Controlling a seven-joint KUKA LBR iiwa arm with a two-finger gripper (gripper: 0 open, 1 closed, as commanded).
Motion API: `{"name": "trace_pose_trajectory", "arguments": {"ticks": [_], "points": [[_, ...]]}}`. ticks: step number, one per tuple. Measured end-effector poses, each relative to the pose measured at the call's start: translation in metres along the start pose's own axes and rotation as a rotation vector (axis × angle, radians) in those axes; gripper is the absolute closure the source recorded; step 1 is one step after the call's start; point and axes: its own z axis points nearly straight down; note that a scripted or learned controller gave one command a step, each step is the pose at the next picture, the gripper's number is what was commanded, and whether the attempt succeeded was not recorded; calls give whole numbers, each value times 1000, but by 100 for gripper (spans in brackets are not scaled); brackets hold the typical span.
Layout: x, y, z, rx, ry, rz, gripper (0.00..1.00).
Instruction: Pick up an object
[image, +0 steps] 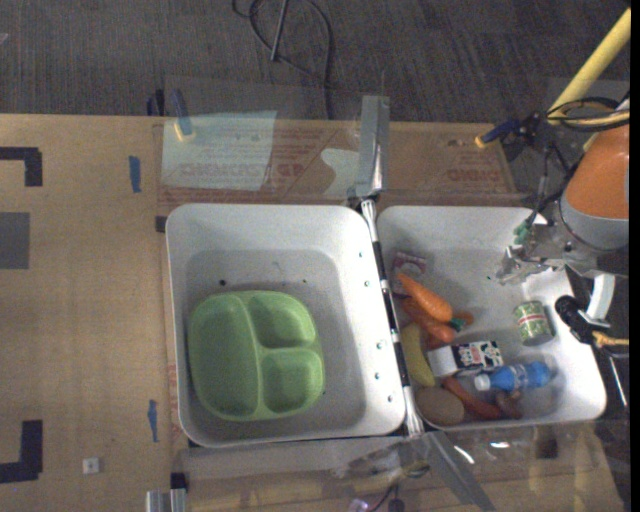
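Bench (80, 300) is light wood-tone, with dark square corner marks at its left edge and short blue tape strips (134, 172) on the surface. Dark carpeted floor (120, 50) beyond the far edge, black cable (290, 30) looped on it. A clear plastic sheet over cardboard (250, 150) lies behind the bins; a metal divider rail (372, 150) runs between them. Left bin (190, 240) holds a green sectioned plate (256, 352), lying flat near its front-left. Right bin (450, 225) has the pickable clutter bunched along its left and front sides: carrot (425, 297) near the divider, yellow banana (417, 358) just below it, small milk carton (466, 356), blue-capped bottle (514, 378) lying on its side, brown potato-like piece (440, 405) at the front corner. A green-labelled can (534, 322) stands apart toward the right wall. Arm comes in from the right, orange band (605, 175) visible, yellow pole (595, 60) behind it. End effector (522, 262) hangs over the bare far-right part of the right bin, just above the can, nothing between its fingers; can't tell how far open it is.
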Motion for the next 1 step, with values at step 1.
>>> {"name": "trace_pose_trajectory", "arguments": {"ticks": [1], "points": [[12, 60, -127, 6, -9, 178, 100]]}}
